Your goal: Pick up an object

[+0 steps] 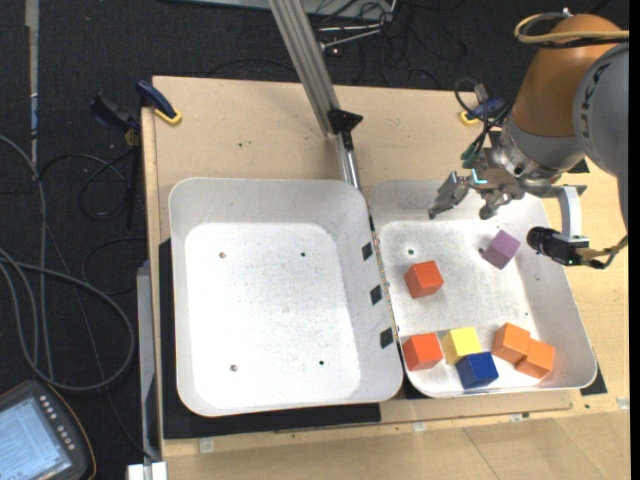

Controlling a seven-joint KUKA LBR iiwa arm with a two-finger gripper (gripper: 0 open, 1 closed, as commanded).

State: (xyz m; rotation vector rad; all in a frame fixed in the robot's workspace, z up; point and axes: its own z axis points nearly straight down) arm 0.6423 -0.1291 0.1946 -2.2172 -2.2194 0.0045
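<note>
Arm [585, 78] cropped by the frame at 3 o'clock; screen [30, 438] cropped at 7 o'clock.

Blocks crowd the right bin's [560, 298] lower edge. Open floor lies at its centre, between the orange cube [424, 279] and purple block [500, 249].

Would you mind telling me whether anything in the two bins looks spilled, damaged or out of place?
Nothing stands out. The blocks all lie inside the right bin; the purple block sits tilted, which seems harmless.
</note>
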